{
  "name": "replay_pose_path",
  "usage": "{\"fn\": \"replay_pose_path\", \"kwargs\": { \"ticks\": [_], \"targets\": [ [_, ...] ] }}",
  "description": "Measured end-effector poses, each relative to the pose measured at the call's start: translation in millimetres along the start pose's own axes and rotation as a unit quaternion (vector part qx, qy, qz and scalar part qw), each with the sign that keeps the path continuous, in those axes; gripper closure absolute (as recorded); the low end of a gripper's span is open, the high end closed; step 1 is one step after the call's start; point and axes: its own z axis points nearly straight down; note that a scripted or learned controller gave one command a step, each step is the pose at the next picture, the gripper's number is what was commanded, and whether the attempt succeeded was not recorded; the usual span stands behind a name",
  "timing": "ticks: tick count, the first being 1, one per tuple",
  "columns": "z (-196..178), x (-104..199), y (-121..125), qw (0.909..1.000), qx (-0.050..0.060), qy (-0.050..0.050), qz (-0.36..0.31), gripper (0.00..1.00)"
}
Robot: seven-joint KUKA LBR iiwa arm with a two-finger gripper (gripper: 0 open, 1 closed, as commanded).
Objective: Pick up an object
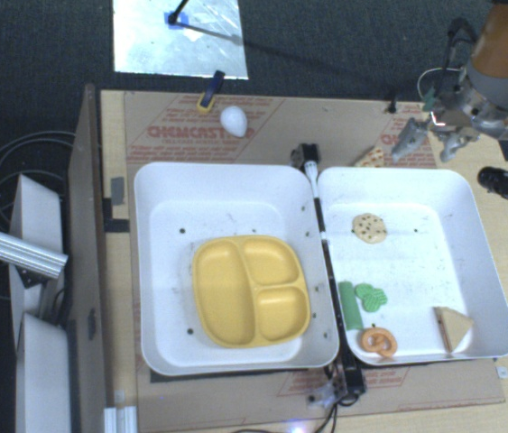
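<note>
The right bin (470, 207) holds a round chocolate-chip cookie (369, 227) near its back, a green broccoli piece (362, 299) at its left side, an orange pretzel (379, 341) at the front and a tan wedge-shaped slice (452, 327) at the front right. My gripper (432, 141) hangs above the bench just behind the right bin's back rim, right of its middle. Its two fingers stand apart with nothing between them. All the objects lie well in front of it.
The left bin (159, 197) holds a yellow divided plate (250, 289). Behind the bins on the cardboard lie a white egg-shaped object (233, 120), a small blue and yellow item (209, 92) and a cracker-like piece (371, 157). Cables and metal rails sit at the left.
</note>
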Motion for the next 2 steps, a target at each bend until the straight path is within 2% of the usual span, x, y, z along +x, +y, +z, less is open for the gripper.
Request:
{"fn": "replay_pose_path", "kwargs": {
  "ticks": [1, 2],
  "targets": [
    [97, 13, -2, 1.0000, 0.004, 0.001, -0.001, 0.00],
    [180, 10, -34, 1.0000, 0.004, 0.001, 0.001, 0.00]
  ]
}}
